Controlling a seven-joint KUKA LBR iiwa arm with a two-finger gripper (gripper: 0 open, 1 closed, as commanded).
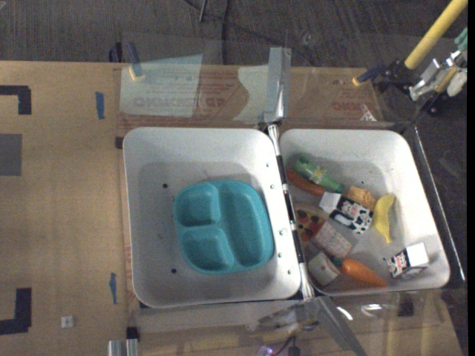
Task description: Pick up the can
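Nearest the camera, in the front left corner of the right-hand white bin [427,191], the can [323,267] lies tipped so that its pale round end faces up, its short tan body pressed close to the bin's front wall. An orange carrot [362,271], smooth and tapered, lies just beside the can on its right. A flat pinkish packet [332,237] crowds the can from behind. Farther right, a small black-and-white carton [408,260] sits on its own near the front right corner.

Deeper in the same bin, a cow-patterned carton [349,215] rests beside a curved yellow banana [384,217]. Beyond them a green toy vegetable [319,173] lies across a long red-orange one [306,184] near the far left wall.

The left bin [145,199], glossy and shallow with rounded corners, carries a teal plastic plate [223,227] moulded into three compartments.

Both bins sit on a tan surface [59,199] marked with black corner shapes and scraps of blue tape [99,104]. At the far side a clear sheet [193,87] lies flat, and a yellow pole [441,24] slants over the dark floor at the far right.
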